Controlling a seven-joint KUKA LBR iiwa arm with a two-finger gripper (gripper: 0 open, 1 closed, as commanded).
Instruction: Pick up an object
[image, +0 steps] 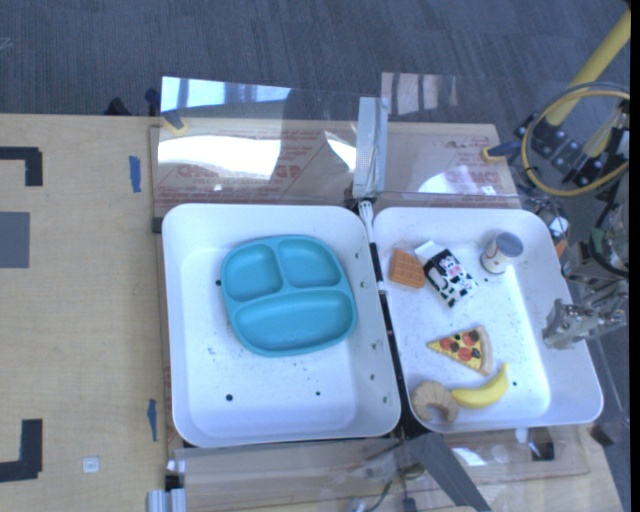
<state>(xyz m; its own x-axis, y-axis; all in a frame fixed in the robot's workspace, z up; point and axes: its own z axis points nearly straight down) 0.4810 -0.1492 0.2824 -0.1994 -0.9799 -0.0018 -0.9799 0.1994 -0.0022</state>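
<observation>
The pizza slice (462, 347) lies flat, well apart from its neighbours, toward the front of the right bin (575, 400); a banana (482, 388) and a brown piece (433, 399) sit in the front corner. The gripper (570, 325) hangs at the bin's right edge, grip state unreadable. Best approach: descend straight, centred on the slice

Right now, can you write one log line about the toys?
tool: at right bin's right rim, holds nothing | right bin: banana, pizza slice | left bin: blue tray
</observation>
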